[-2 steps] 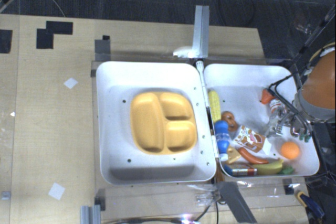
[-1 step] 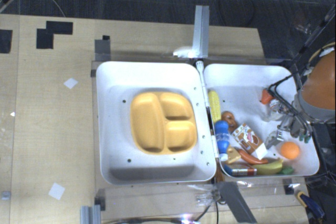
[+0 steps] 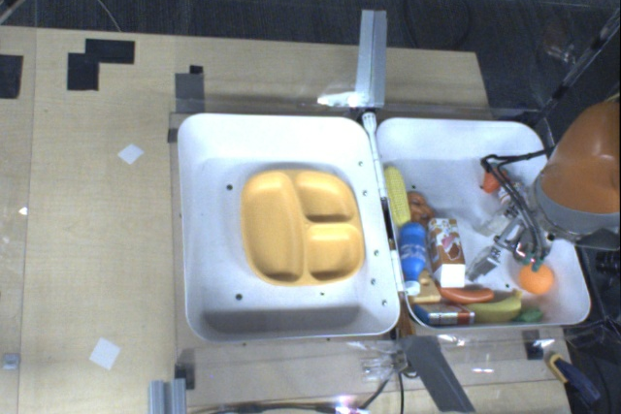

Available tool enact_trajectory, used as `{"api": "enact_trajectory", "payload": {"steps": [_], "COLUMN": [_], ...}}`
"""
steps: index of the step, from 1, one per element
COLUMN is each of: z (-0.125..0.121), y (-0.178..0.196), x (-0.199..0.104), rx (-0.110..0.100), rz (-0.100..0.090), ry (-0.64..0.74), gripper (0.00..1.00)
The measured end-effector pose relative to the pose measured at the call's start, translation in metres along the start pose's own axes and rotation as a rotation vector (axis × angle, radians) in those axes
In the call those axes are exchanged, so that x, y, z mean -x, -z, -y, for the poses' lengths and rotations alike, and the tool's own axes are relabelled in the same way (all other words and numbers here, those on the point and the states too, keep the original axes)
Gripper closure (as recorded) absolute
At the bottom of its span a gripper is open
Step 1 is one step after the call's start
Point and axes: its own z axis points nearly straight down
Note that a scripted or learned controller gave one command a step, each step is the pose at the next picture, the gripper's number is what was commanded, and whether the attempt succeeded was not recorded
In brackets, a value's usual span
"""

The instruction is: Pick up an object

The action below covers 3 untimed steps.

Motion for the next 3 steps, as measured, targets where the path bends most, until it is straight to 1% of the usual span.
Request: {"api": "enact_trajectory", "payload": {"steps": [1, 2, 3], "z": [0.013, -0.006, 0.042], "y": [-0.006, 0.043, -0.007], "x": [-0.016, -0.031, 0.001], "rx": [0.005, 0.001, 0.003], "rz": [0.011, 0.002, 0.004], "ry": [-0.259, -0.332, -0.608], "gripper": [0.00, 0.00, 0.00]}}
